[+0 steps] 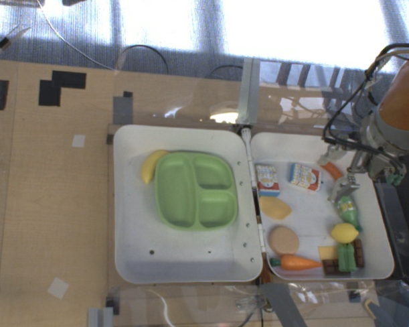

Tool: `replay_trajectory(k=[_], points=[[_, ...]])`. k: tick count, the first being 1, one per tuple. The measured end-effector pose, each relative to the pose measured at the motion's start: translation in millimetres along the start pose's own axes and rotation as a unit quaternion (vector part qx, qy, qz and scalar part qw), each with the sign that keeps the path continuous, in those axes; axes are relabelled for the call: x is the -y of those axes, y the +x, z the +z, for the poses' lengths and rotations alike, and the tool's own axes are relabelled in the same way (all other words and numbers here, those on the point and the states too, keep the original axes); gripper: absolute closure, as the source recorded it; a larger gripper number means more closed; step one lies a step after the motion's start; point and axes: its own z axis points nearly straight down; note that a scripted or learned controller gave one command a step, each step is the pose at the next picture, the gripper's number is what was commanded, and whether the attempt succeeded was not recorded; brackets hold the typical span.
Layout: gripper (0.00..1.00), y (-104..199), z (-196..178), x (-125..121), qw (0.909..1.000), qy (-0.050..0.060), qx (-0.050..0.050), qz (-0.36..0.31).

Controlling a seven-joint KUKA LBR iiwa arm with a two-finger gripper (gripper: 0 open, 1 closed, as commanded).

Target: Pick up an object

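The gripper hung over the right bin by the green bottle, fingers apart, holding nothing.

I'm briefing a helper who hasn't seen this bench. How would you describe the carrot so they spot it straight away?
Look in the right bin, along its front edge near the divider between the bins. The carrot lies flat there, just below the round tan cookie. It is the only long, pointed orange piece, with a small green tip at its left end.

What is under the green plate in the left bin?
A banana pokes out from beneath the green plate's left edge; its other end is covered. Anything else under the plate is hidden.
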Motion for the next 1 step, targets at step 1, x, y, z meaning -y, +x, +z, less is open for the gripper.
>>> replay_trajectory(k=[1], points=[[0.00, -3.9, 125.6, 35.6, 0.9969, 0.002, 0.007, 0.079]])
